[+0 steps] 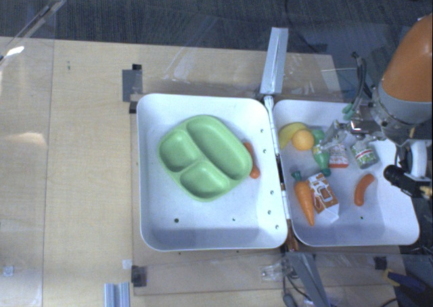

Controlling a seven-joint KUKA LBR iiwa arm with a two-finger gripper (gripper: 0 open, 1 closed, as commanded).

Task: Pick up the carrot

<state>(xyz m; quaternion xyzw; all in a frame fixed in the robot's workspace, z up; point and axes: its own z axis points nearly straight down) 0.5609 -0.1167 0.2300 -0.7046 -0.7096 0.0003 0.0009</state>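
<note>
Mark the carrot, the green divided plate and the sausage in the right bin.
carrot (304,202): camera view, middle of its orange body, left side of the right bin.
green divided plate (203,155): camera view, centre where its dividers meet, left bin.
sausage (363,189): camera view, middle of its length.

In the right bin, the carrot lies along the left wall, hemmed in by a small carton touching its right side. You have open floor in the bin's lower right, past a sausage. A lemon, can and packets crowd the upper half beneath the gripper.
</note>
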